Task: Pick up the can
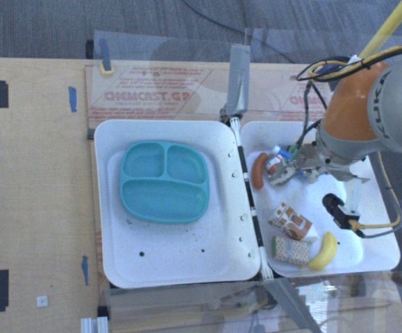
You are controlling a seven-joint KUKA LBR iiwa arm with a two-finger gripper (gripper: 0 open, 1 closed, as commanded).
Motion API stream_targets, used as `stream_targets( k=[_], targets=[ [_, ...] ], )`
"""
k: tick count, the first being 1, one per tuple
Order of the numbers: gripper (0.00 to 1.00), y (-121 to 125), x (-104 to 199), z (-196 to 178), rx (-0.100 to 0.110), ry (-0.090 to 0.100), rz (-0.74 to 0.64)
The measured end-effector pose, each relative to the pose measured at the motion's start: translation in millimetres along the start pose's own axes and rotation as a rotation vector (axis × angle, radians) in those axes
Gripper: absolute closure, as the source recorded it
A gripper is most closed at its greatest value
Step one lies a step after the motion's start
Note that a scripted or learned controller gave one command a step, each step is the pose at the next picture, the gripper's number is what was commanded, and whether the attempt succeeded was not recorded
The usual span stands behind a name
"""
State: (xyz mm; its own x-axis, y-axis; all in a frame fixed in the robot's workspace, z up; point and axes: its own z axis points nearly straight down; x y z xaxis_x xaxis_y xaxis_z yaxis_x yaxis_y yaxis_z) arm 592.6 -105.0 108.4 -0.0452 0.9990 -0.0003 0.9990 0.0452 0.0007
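Silvery and small, the can (279, 171) lay toward the upper left of the right bin (374, 255), beside a sausage (258, 171), the gripper (289, 170) right against it, apparently to grasp it, its state impossible to tell.

Faint red lettering on the cardboard sheet (160, 89) behind the bins is too blurred to read
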Motion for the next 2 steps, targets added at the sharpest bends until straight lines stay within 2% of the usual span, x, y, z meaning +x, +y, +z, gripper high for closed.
stream_targets(
  k=[1,2],
  targets=[
    [0.00,67.6,-4.0,24.0,0.036,0.006,0.015],
    [1.00,68.7,-4.9,14.1,0.035,0.001,0.013]
  ],
)
